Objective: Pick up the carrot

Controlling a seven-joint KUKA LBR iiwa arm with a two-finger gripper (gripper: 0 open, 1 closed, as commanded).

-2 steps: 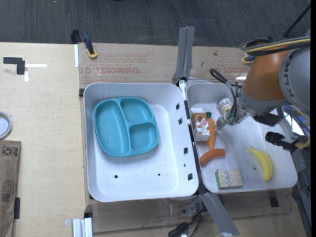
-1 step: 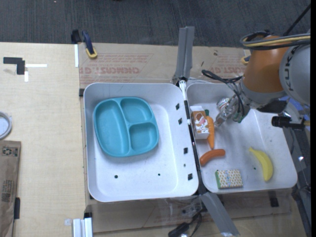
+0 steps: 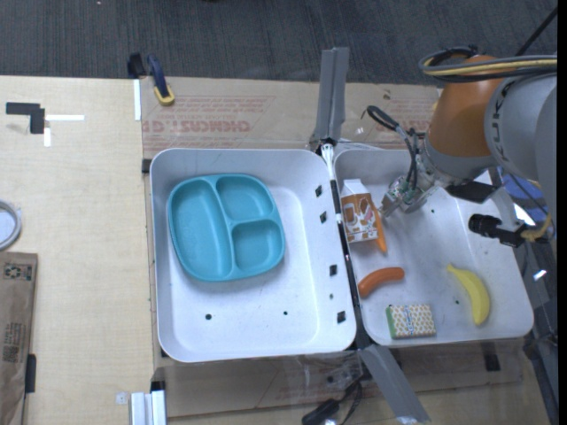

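The carrot [image 3: 382, 241] is a bright orange tapered piece in the right bin [image 3: 505, 326]. It lies against the lower right corner of a white and orange carton [image 3: 358, 212], which hides part of it. My gripper [image 3: 400, 199] hangs over the bin's upper middle, just right of the carton and a little above and right of the carrot. Nothing shows in its grasp.
An orange-red sausage-shaped piece [image 3: 381, 279] lies below the carrot. A banana [image 3: 472, 293] lies to the right and a green patterned box [image 3: 410, 320] at the front. The left bin [image 3: 266, 326] holds a blue divided plate [image 3: 227, 227]. A divider wall [image 3: 335, 228] separates the bins.
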